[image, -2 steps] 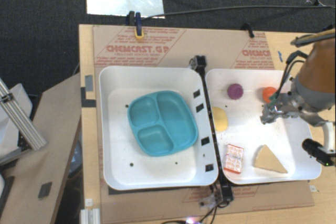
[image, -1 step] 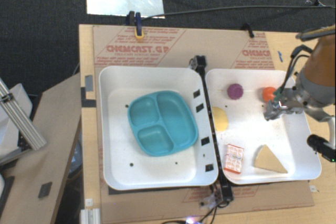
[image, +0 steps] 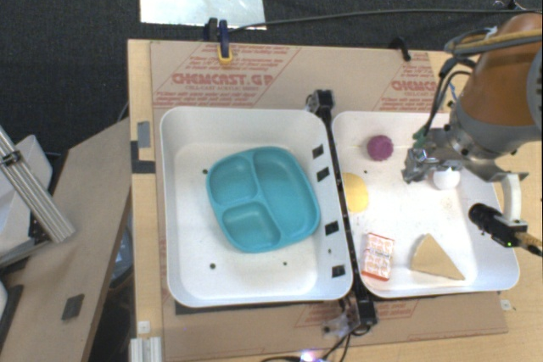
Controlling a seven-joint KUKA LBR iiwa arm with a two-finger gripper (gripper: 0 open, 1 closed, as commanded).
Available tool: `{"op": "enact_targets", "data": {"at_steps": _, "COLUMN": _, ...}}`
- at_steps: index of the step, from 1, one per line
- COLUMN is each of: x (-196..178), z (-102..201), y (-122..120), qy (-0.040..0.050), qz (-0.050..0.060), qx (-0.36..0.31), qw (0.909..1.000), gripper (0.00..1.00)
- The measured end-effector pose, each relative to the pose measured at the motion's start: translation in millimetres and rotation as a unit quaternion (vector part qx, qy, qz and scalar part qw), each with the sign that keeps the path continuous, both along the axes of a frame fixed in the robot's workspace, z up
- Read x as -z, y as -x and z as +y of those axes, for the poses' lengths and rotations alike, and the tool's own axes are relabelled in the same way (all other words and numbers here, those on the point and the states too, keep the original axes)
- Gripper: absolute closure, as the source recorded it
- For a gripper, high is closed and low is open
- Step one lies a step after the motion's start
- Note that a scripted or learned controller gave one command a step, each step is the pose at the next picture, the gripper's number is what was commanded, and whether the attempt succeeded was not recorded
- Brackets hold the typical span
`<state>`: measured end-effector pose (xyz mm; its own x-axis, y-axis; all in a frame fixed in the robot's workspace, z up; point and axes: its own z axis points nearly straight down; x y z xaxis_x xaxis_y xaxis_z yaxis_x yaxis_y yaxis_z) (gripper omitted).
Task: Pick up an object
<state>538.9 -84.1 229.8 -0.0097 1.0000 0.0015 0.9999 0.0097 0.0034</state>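
Looking down at my bench (image: 254, 64), I see the two white bins side by side on it. My left bin (image: 182, 182) holds the biggest item, a teal divided plate (image: 261, 197), lying flat near the middle with its three compartments facing up. My right bin (image: 399, 267) carries the smaller pieces and the arm (image: 501, 89), which reaches in from the right, its orange band above the wrist. A tan wedge (image: 437, 258) lies near the front right corner. Left of it, by the divider, sits a small red-and-white packet (image: 378, 255). A yellow round piece (image: 355, 192) rests against the divider, farther back. A purple ball (image: 379, 147) sits near the back wall, apart from the rest. My gripper (image: 424, 163) hangs low over the right bin, with a small white object (image: 445, 178) just beside it; I cannot tell whether the jaws are apart or together, nor whether they touch that object.
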Motion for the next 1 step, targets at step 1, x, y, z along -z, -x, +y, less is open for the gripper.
{"op": "enact_targets", "data": {"at_steps": 1, "x": 8.4, "z": 56.5, "y": -23.1, "qy": -0.0003, "qz": 0.000, "qx": 0.000, "qw": 1.0000, "gripper": 1.00}}
